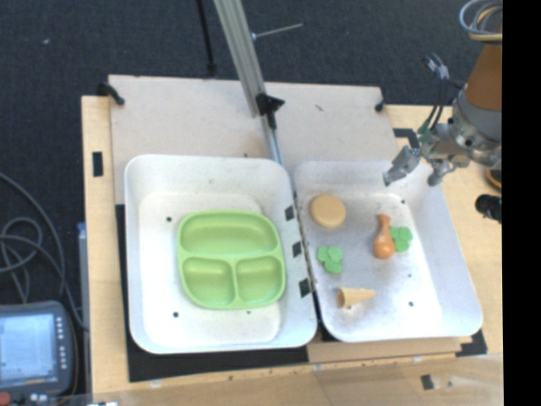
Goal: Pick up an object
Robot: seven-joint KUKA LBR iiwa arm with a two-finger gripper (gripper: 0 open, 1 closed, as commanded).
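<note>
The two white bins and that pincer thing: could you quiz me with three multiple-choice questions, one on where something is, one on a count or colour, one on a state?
1. Where is the green divided plate?
A. In the left bin
B. In the right bin
C. On the bare bench

2. How many compartments does the plate have?
A. Two
B. Three
C. Five

3. What is between the pincer's fingers?
A. The toy carrot
B. The round biscuit
C. Nothing

Answers:
1. A, since the plate lies flat in the left bin.
2. B, with one long section above two smaller ones.
3. C, because the pincer hangs open over the far right corner of the right bin, while the carrot and the biscuit lie on the bin floor.
</note>
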